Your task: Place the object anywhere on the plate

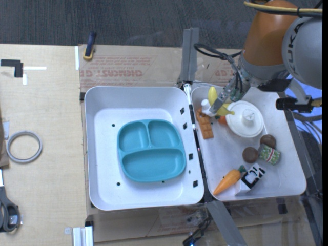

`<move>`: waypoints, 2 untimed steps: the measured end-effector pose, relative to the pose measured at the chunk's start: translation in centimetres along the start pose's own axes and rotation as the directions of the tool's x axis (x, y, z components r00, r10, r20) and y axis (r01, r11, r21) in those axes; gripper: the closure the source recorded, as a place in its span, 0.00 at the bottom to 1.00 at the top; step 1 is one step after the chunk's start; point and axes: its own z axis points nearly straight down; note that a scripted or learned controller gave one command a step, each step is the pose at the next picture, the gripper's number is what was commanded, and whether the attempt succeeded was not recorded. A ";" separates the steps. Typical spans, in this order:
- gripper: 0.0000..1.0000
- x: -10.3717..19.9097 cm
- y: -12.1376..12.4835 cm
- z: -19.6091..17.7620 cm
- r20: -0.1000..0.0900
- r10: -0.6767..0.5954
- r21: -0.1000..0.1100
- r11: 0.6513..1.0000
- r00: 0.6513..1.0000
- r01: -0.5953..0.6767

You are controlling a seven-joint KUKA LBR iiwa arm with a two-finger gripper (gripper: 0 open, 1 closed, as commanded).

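Note:
A teal divided plate (pixel 151 150) lies in the middle of the left bin (pixel 97 152). My gripper (pixel 219 105) is down in the far left corner of the right bin (pixel 289 152), well to the right of the plate. It hangs right over a cluster of small items: a yellow banana-like piece (pixel 212 93), a small white bottle (pixel 205 106) and an orange waffle-like slab (pixel 205 126). Its tip hides part of that cluster. I see nothing lifted clear of the bin floor.
The right bin also holds a white round dish with a knob (pixel 247 119), two brown balls (pixel 268 140) (pixel 250 154), a green can (pixel 269 155), a carrot (pixel 226 182) and a black-and-white block (pixel 253 176). A ridge with clips (pixel 193 137) divides the bins.

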 end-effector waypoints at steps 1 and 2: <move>1.00 4.4 3.5 0.0 -0.001 -0.301 -0.002 0.953 0.953 0.301; 0.00 4.4 3.5 0.0 -0.001 -0.301 -0.002 0.954 0.954 0.301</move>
